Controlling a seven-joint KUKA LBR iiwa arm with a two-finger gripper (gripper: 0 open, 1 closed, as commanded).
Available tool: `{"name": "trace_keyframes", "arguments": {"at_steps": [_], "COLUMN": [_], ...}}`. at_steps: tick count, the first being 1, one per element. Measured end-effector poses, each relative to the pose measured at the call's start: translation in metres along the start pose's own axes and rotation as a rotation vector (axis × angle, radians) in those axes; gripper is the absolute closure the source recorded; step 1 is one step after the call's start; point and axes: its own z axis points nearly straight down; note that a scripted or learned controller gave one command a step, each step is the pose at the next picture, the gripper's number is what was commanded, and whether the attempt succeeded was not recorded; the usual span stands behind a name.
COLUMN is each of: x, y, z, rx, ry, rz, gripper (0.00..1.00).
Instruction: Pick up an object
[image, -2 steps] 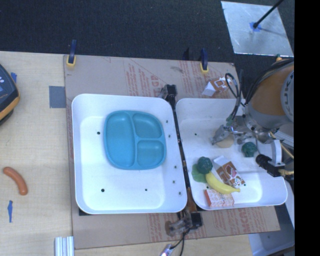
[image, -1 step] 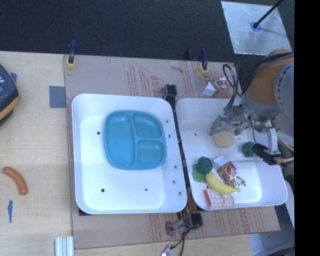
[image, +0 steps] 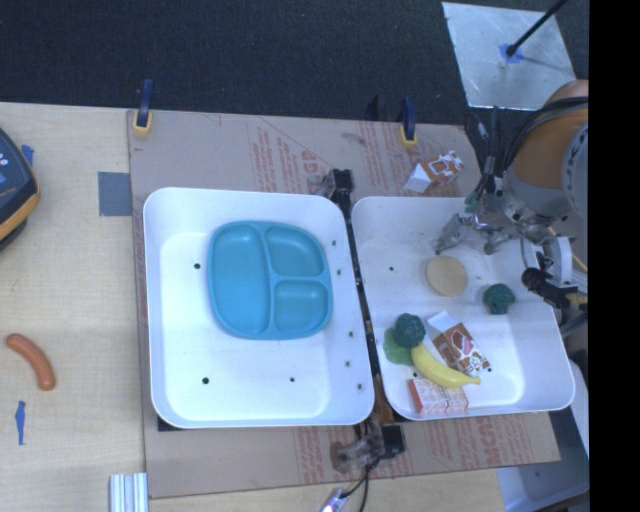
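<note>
In the right bin (image: 540, 385) we see a handful of small things. A tan round disc (image: 447, 275) lies near the bin's middle, with a small dark green lump (image: 498, 296) to its right, close to the right wall. Lower down, a piece of broccoli (image: 407, 329) rests on a pale green scrap, and just beside it a yellow banana (image: 443, 370) lies at a slant. A small snack packet (image: 459, 343) printed in red and white touches the banana's upper side, and a flat pinkish box (image: 437, 397) sits under the banana, near the bin's front wall.

The gripper (image: 470, 228) hangs over the back part of this bin, above and slightly right of the tan disc, apart from it. We see its grey fingers (image: 447, 236) spread, and nothing lies between them. The arm (image: 555, 150), with its orange band, enters from the right.

In the left bin (image: 170, 300) lies a blue divided plate (image: 270, 279) with three compartments, resting flat.

Outside the bins, another small packet (image: 436, 172) lies on the cardboard (image: 250, 150) behind the right bin. Far to the left, a sausage (image: 31, 360) rests on the wooden bench (image: 70, 420), and a dark device with a yellow edge (image: 15, 190) sits at the left border.
</note>
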Motion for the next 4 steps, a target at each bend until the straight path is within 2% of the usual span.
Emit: {"name": "trace_keyframes", "arguments": {"at_steps": [1, 2, 3, 4], "x": [-0.012, -0.012, 0.047, 0.046], "y": [-0.142, -0.141, -0.143, -0.143], "z": [0.001, -0.009, -0.108, -0.108], "rx": [0.003, 0.003, -0.001, 0.0], "ry": [0.0, -0.001, 0.0, 0.0], "rz": [-0.001, -0.006, -0.003, -0.002], "gripper": [0.0, 1.0, 1.0, 0.0]}}
